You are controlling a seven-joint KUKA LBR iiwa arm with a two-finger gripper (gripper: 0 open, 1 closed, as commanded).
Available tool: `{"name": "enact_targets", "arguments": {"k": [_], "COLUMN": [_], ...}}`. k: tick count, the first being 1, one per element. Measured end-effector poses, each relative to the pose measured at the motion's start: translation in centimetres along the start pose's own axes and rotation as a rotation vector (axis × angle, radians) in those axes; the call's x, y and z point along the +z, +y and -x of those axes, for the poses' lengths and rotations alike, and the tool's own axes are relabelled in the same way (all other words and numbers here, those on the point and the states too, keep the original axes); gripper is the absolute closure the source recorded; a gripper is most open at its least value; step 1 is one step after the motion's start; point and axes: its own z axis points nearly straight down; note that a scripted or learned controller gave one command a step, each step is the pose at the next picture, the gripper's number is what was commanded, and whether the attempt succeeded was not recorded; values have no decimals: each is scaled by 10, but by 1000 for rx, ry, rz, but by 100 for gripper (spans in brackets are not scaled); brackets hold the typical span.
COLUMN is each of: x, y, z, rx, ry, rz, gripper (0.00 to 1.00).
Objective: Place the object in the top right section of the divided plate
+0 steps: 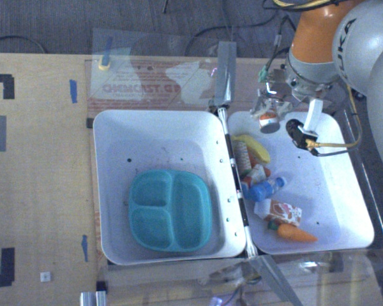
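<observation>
Divided plate (170,210): teal, three compartments, lying flat on the floor of the left white bin (115,139), toward that bin's near side; all three sections bare. Candidate objects lie in the right white bin (345,215), gathered along its left wall: a yellow banana (254,147) nearest the far end; beside it a reddish-brown ridged item (242,155) against the bin wall; below these a small red-and-white piece (256,173), too small to identify; a blue bottle (265,189) lying on its side; a small carton (285,213) with red and white print; and an orange carrot (296,234) nearest the front edge, just beside the carton. Gripper (268,115): above the far left corner of the right bin, just beyond the banana and apart from it, well apart from the plate, which sits across the divider between the two bins. A small white-and-orange item appears at the gripper's tip, but whether it sits between the fingers or is part of the tool cannot be told, nor can the fingers' spread. Arm (319,37): grey with orange band, entering from the upper right, with a yellow cable (335,146) trailing over the right bin's far end. Bench (38,171): light wood, carrying black tape marks (1,86) at the left edge and short blue tape strips (73,91).
</observation>
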Motion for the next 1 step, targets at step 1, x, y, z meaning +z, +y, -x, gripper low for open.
{"name": "enact_targets", "arguments": {"k": [1], "x": [-99], "y": [-6], "z": [63], "rx": [274], "ry": [0], "rz": [0], "gripper": [100]}}
